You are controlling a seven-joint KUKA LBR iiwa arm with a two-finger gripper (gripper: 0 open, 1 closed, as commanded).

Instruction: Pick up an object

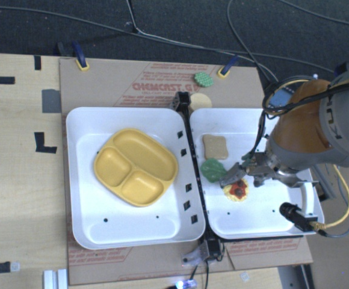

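Partly hid the right bin (265, 224) under the grey arm (319, 131) and its orange band. Reached the gripper (233, 177) down among three small things there: a green piece (212, 170) just beside the fingertips, a tan square (215, 147) a little farther up, a red-and-yellow item (237, 191) just below. Could not tell whether the fingers stood open or closed; too dark and small. Held a yellow divided tray (136, 167) in the left bin (84, 221). Left a green disc (203, 79) on the cardboard (114, 83) beyond both bins.
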